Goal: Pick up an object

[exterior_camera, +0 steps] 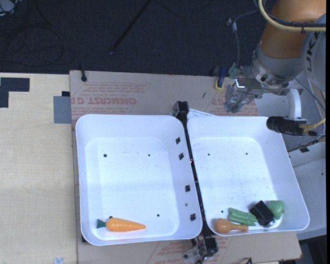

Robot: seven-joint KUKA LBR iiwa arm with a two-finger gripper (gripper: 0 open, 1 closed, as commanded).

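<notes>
- The counter [27, 164] lay pale and wooden to the left, with a brown cardboard sheet [132, 95] spread under both bins.
- My arm [291, 26] reached in from the far right, its orange band high above the right bin's far edge.
- The left bin [91, 128] sat white and shallow, touching the right bin [286, 147] along a dark centre seam with black clips.
- My claw [237, 99] hung beyond the far rim of the right bin, above the cardboard and not over any object; whether it was open or closed I could not tell, and nothing showed between its tips.
- An orange carrot [124, 225] with a green top lay in the left bin's near left corner, pointing right, well apart from everything else.
- In the right bin's near right corner a cluster lay close together: a green piece [241, 216], a black block [262, 212] tilted against it, and a lighter green piece [276, 207] just right of the block.
- A small tan pear-shaped thing [229, 226] lay just near of the green piece, against the bin's near rim.
</notes>
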